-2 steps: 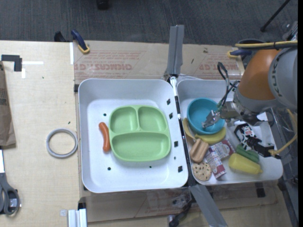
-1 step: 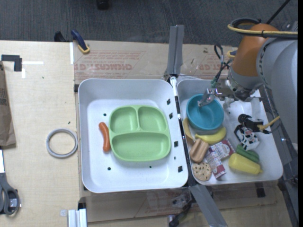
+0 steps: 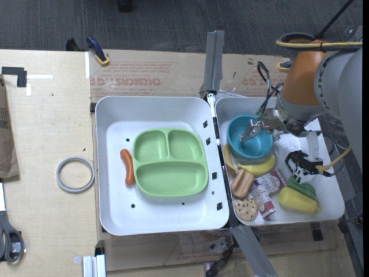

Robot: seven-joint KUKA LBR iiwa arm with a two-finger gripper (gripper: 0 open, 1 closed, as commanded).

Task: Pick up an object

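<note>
My gripper [image 3: 252,131] hangs low in the right bin [image 3: 328,212], over the inside of a blue bowl [image 3: 245,146] and near its upper right rim. The bowl rests on a yellow plate [image 3: 259,166]. In front of them lie a tan bread roll [image 3: 242,182], a chocolate-chip cookie [image 3: 246,209], a red-and-white packet [image 3: 265,194], a yellow block-like toy [image 3: 297,200] and a green piece [image 3: 302,187]. Nothing is visibly lifted.
The left bin [image 3: 109,154] holds a green divided tray [image 3: 170,163] and an orange sausage [image 3: 128,167]. On the bench to the left lie a grey ring [image 3: 75,174], scissors [image 3: 10,241] and a brown bag [image 3: 7,137]. The arm fills the right bin's far right.
</note>
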